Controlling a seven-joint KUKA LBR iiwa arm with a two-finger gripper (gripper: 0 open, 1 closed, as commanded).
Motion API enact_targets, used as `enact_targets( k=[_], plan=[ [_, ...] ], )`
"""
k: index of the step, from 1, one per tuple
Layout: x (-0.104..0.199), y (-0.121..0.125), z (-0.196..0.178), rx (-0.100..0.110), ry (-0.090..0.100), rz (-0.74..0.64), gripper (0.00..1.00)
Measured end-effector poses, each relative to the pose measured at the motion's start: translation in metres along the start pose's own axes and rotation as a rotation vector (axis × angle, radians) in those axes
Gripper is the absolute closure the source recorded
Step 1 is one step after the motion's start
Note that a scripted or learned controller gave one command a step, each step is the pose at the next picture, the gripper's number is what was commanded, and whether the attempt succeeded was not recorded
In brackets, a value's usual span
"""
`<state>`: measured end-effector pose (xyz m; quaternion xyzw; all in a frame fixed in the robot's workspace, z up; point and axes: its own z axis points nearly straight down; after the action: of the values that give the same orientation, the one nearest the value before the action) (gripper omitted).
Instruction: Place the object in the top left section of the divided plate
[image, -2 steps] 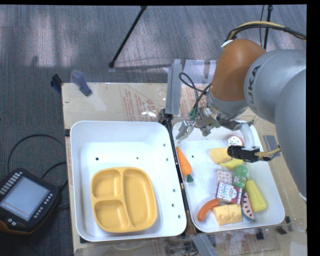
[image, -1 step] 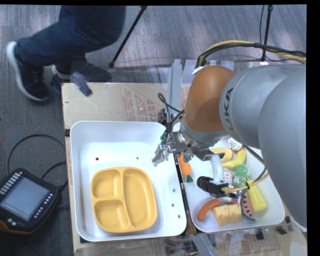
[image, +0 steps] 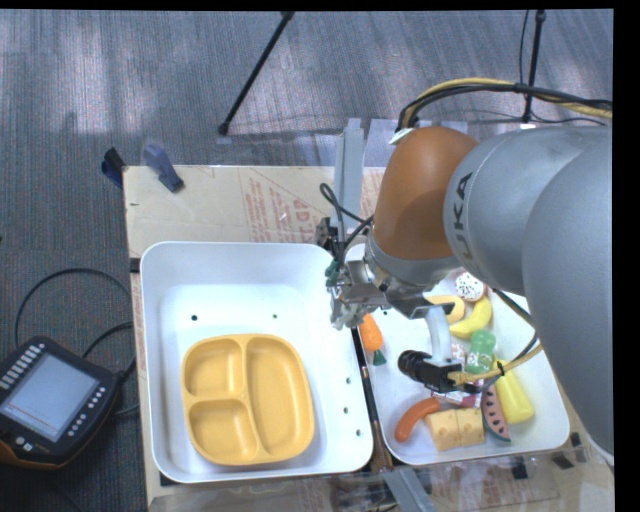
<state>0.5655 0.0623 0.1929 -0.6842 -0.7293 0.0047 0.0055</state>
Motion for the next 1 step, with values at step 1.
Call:
enact_targets(
  k=[1],
  plan=[
    [0.0556,-0.0179,0.0927,-0.014,-0.001,0.117,1.0]
  ],
)
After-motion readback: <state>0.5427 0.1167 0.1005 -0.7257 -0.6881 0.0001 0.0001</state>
